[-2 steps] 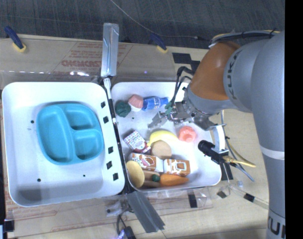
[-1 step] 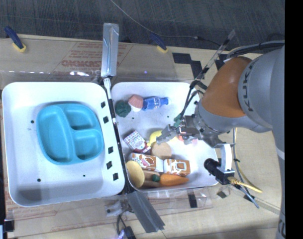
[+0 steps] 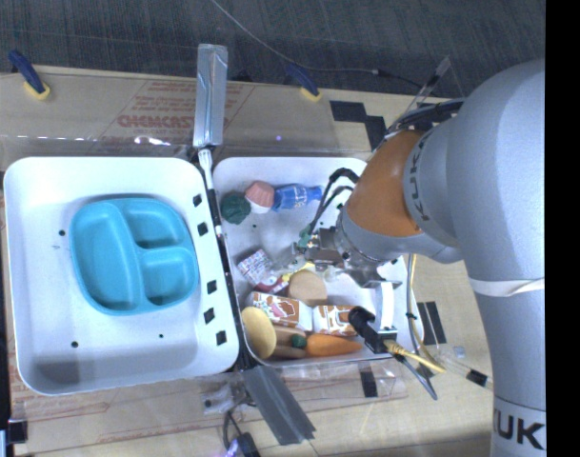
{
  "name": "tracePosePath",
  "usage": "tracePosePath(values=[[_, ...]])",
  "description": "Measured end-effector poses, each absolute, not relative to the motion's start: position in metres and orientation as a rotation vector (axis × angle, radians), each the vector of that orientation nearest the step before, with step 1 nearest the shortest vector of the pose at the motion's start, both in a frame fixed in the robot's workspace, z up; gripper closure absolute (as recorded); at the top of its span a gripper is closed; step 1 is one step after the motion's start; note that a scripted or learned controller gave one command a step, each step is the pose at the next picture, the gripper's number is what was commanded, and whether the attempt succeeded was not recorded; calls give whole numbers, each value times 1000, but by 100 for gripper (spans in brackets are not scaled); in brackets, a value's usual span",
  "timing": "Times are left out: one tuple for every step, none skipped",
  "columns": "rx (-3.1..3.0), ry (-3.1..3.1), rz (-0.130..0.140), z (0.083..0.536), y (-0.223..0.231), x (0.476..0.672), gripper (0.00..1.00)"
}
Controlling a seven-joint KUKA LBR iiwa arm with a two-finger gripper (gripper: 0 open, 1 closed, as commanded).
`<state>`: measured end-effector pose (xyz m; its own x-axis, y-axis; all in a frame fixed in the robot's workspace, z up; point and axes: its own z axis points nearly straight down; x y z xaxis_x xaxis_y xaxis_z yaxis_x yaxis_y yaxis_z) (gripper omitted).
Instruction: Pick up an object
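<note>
Cardboard-topped bench holds two white bins: the left bin (image 3: 23,255) keeps a blue divided tray (image 3: 132,253), seemingly as a drop spot. Right bin (image 3: 234,174) crowds the pickable clutter, bottle (image 3: 294,197) included. Over it hangs the gripper (image 3: 313,248), apparently poised to grab.

Two shallow white bins sat side by side: the left bin (image 3: 32,284) and the right bin (image 3: 234,174). The left bin carried one blue divided tray (image 3: 132,252). The right bin carried one small plastic bottle (image 3: 288,196), one orange carrot (image 3: 332,345), one wooden spoon (image 3: 261,332) and several small packets too jumbled to count.
</note>
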<state>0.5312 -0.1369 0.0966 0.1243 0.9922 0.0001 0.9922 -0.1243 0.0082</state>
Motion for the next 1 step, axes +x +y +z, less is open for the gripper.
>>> tracePosePath(values=[[2248, 2195, -1, 92, -181, 518, 0]])
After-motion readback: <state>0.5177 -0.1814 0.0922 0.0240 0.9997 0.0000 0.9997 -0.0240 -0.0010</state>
